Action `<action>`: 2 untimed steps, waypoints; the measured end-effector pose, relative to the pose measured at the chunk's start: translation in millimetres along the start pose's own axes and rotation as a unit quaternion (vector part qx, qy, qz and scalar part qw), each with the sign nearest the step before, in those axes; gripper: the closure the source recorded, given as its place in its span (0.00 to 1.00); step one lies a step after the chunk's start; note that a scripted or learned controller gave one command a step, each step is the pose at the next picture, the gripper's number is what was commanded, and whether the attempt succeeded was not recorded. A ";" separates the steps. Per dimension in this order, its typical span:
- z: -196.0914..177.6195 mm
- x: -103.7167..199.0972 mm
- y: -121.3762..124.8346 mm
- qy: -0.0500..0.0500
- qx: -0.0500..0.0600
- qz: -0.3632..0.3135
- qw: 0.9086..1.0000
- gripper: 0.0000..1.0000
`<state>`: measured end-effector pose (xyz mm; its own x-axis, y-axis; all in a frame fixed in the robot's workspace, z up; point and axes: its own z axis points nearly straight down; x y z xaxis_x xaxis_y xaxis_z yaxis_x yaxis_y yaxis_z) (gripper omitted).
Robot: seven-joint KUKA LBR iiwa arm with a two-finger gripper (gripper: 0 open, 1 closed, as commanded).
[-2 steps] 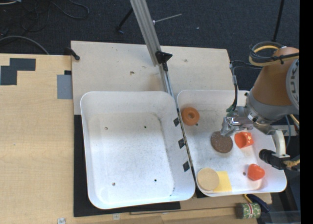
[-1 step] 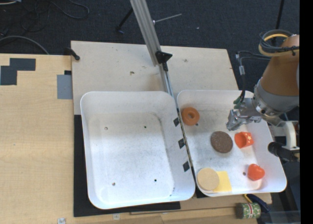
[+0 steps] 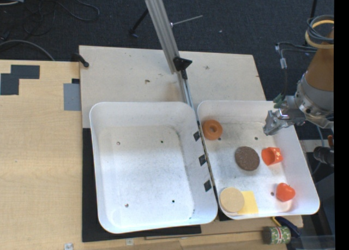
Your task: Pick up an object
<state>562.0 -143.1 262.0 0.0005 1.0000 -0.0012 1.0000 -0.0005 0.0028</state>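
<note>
The right bin (image 3: 305, 156) holds several small objects: an orange ring (image 3: 212, 129) near its left wall, a dark brown disc (image 3: 247, 158) in the middle, an orange cup-like piece (image 3: 271, 156) beside the disc, a red-orange piece (image 3: 285, 192) near the front right, and a tan disc (image 3: 232, 200) lying against a yellow square (image 3: 250, 203) at the front. My gripper (image 3: 272, 123) hangs over the bin's right rear part, above and apart from the orange cup-like piece. Nothing shows between its tips.
The left bin (image 3: 109, 134) stands beside the right one, with a row of black clips (image 3: 200, 159) along the shared wall. A slanted aluminium bar (image 3: 163, 30) rises behind the bins. A small green-labelled can (image 3: 278, 235) lies at the bench's front right.
</note>
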 end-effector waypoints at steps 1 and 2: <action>10.2 46.7 18.0 0.001 0.002 -0.002 1.000 1.00; 23.0 107.1 27.1 0.002 0.004 -0.003 1.000 1.00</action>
<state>589.3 -36.0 239.0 -0.0052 1.0000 0.0028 1.0000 0.0052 -0.0046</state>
